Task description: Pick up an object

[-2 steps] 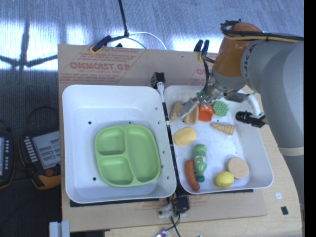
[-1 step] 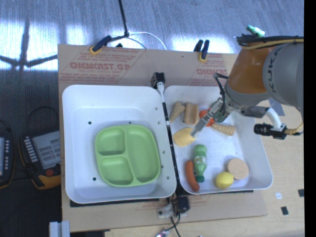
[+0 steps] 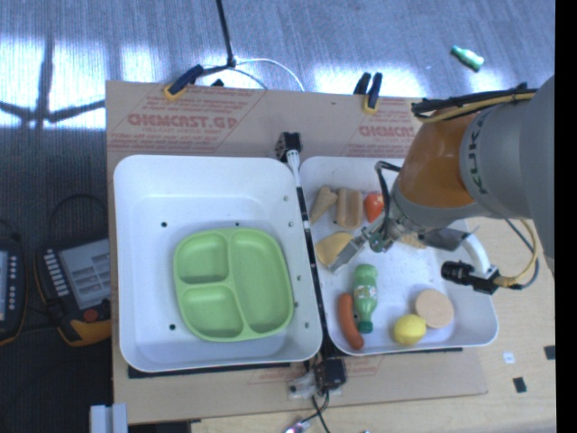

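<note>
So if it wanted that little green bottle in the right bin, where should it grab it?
Probably across the middle of the green bottle, coming straight down from above. It lies flat and runs lengthwise toward the front of the right bin, so its long sides are the narrow span to pinch. The orange sausage-shaped piece lies close on one side, so that finger would have little room.

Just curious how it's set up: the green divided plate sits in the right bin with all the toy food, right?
Not quite. The green divided plate lies in the left bin; the toy food is in the right bin, as the camera view shows.
</note>
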`<state>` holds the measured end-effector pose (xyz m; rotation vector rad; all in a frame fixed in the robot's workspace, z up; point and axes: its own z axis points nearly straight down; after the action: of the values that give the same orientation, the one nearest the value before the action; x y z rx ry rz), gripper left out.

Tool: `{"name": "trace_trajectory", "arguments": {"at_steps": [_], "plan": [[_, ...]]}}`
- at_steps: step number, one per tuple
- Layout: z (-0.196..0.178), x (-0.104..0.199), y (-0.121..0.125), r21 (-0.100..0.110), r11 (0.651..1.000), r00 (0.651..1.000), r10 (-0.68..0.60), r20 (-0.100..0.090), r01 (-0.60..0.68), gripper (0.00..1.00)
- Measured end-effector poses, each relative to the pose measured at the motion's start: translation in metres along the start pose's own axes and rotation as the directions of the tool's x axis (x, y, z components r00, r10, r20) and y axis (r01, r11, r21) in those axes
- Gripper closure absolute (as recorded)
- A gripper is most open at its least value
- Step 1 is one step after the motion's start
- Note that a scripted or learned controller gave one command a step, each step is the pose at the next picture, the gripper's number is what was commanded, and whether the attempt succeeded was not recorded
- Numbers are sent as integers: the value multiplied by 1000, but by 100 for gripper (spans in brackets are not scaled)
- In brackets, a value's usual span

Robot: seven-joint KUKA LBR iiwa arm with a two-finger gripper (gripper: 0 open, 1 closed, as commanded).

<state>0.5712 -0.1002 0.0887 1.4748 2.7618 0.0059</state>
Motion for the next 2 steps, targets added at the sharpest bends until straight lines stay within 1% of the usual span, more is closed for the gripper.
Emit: {"name": "trace_trajectory", "arguments": {"at_steps": [1, 2], "plan": [[-1, 26, -50, -3, 980, 980, -200, 6, 200, 0], [-2, 46, -68, -4, 981, 981, -196, 9, 196, 0]]}}
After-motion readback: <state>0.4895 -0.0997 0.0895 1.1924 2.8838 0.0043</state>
